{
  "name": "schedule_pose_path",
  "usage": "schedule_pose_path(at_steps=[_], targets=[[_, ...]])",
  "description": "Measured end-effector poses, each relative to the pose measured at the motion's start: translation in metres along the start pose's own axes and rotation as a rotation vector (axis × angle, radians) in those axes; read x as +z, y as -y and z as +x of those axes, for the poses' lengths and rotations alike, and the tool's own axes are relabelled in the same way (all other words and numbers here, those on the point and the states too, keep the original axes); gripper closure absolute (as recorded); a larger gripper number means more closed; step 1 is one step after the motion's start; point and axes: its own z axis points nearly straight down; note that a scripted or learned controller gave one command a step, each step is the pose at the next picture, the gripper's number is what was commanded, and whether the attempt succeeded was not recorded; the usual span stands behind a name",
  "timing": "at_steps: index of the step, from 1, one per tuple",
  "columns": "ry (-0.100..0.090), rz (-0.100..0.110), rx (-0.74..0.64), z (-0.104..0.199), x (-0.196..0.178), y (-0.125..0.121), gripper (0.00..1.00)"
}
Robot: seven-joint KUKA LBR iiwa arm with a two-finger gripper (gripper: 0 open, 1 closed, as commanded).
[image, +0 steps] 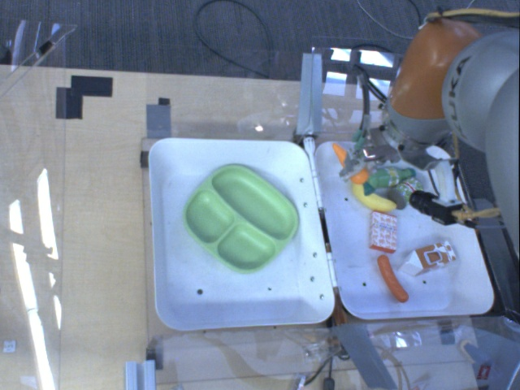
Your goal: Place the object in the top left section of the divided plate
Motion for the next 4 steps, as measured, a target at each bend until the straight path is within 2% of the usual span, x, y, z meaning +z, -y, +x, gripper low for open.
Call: schedule_pose_path(at_steps=[1, 2, 3, 4], targets=[[-0.002, 0.002, 0.246, 0.111, -0.037, 0.044, 1.0], [-0.002, 0.003, 0.319, 0.162, -0.053, 0.093, 1.0], [-0.001, 0.006, 0.237, 0.217, -0.023, 0.085, 1.0], [-0.002, 0.005, 0.238, 0.217, -0.023, 0.085, 0.0]])
